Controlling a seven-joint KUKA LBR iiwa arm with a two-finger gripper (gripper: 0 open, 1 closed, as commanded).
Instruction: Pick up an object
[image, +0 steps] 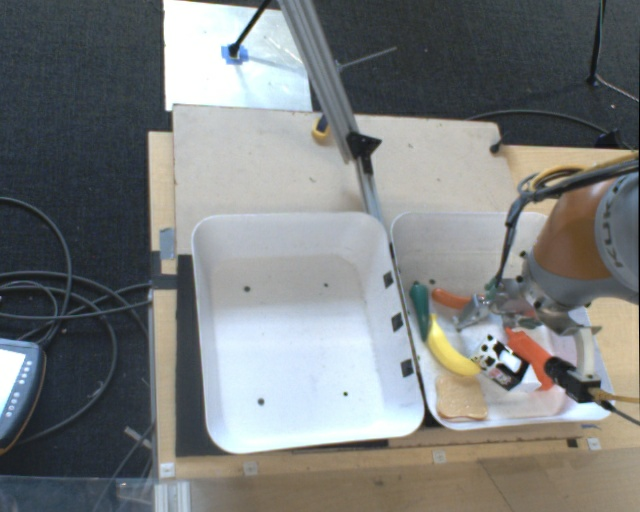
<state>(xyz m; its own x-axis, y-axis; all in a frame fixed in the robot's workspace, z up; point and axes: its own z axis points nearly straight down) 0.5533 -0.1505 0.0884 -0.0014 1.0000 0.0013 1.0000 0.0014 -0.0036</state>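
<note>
My gripper (497, 338) hangs low inside the right bin (470, 235), below the grey wrist and its orange band. Right under and around it lie several small items. A yellow banana (450, 352) lies just to its left, and a green pepper-like piece (421, 306) rests against the bin's left wall. A thin orange-red piece (451, 297) lies behind the banana. A black-and-white block (503, 364) and an orange carrot-like piece (531, 353) lie beside the gripper. A slice of toast (461, 399) sits in the front corner. Nothing is visibly held.
The left bin (215, 300) stands beside the right one, sharing a divider wall with black clips (396, 322). A slanted metal pole (330, 85) crosses the back of the bench. Cables and a pendant lie on the floor at left.
</note>
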